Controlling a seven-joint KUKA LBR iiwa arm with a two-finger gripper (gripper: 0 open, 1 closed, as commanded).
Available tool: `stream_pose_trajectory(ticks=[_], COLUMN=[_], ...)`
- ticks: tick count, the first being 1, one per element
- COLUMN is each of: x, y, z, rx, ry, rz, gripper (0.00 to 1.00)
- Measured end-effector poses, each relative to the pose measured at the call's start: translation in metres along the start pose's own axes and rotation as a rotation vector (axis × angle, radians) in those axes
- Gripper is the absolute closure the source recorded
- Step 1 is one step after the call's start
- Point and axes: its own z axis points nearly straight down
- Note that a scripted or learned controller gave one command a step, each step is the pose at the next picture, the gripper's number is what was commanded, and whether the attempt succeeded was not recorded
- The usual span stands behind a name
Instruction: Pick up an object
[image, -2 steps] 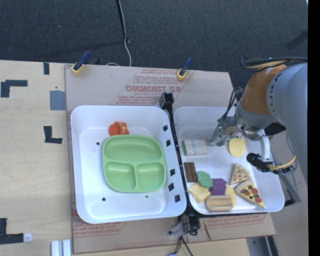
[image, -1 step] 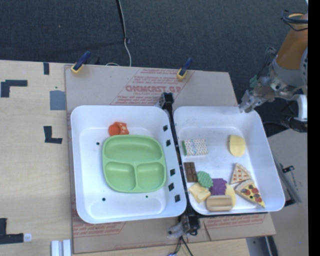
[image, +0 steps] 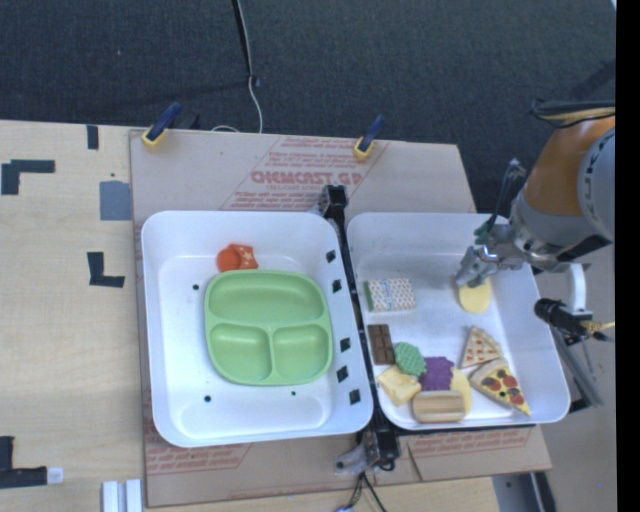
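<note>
A: Gripper position?
B: Low over the right bin, near its far right corner, on the grey arm with the orange band.

A: Finger opening, contents?
B: Cannot tell; fingertips merge with what lies beneath. No hold confirmed.

A: Nearest item?
B: Pale yellow piece, directly under the fingertips, apparently touching. Small, rounded, smooth, one plain colour, no markings. Flat on the bin floor, by all appearances.

A: Other contents, relative to the gripper?
B: Toward the camera: two pizza slices, tan crust, red and yellow topping. Toward the camera and left: purple piece, green piece, yellow cheese wedge, tan bun-like piece, clustered, several touching. Left of the gripper: speckled white-and-green block; below that, brown chocolate bar.

A: Left bin?
B: Well apart from the gripper, far left. Green divided plate, three compartments; orange-red piece just beyond its far rim.
</note>
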Motion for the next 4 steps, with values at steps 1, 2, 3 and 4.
stream_pose_trajectory(ticks=[1, 2, 3, 4], x=[0.001, 0.001, -0.013, -0.014], y=[0.004, 0.004, -0.011, -0.088], z=[-0.015, -0.014, 0.036, -0.044], rx=[-0.011, -0.01, -0.006, -0.013], ry=[-0.002, -0.002, -0.003, -0.005], rz=[-0.003, -0.003, 0.0, 0.002], gripper=[1.0, 0.0, 0.0, 0.0])
